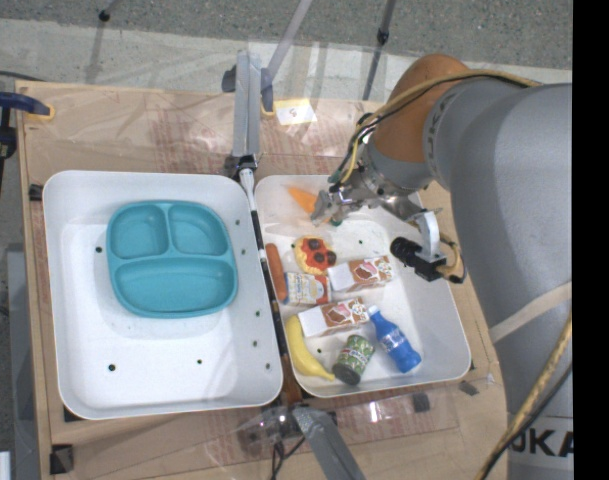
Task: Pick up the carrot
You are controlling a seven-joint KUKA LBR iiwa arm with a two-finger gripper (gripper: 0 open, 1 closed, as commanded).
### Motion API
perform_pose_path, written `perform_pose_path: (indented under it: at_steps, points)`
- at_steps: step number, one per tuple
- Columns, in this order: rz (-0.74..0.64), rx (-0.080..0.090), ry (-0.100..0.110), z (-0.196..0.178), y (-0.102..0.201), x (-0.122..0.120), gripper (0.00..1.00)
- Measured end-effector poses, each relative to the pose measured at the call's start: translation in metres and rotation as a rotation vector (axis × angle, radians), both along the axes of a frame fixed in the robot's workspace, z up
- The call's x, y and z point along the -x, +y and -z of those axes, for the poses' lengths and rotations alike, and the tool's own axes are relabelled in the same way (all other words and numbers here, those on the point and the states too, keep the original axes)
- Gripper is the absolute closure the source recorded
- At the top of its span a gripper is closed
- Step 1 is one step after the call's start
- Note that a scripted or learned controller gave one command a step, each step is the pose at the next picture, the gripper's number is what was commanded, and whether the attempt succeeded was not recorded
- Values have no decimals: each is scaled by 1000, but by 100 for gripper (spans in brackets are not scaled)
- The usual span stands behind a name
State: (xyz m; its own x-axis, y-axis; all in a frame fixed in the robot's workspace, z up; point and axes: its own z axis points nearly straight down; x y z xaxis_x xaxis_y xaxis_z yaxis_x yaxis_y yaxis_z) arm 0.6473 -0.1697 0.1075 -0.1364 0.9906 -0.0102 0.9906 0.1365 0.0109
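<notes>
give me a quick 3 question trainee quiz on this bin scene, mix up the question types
1. True or false: the carrot lies in the same bin as the teal divided plate.
2. Multiple choice: which item lies along the near left edge of the right bin? A) banana B) blue bottle C) green can
3. Fill in: the tool sits just beside the ____, at the far end of the right bin.

Key
1. False: the carrot is in the right bin, the plate in the left bin.
2. A: the banana; the blue bottle and green can lie further right.
3. carrot
</notes>
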Motion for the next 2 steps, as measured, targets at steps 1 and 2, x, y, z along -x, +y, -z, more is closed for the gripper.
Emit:
perform_pose_path:
  at_steps: [1,2]
  points:
    - [30,-8,10,-54,41,-1,100]
    - [30,-8,12,-53,41,0,0]
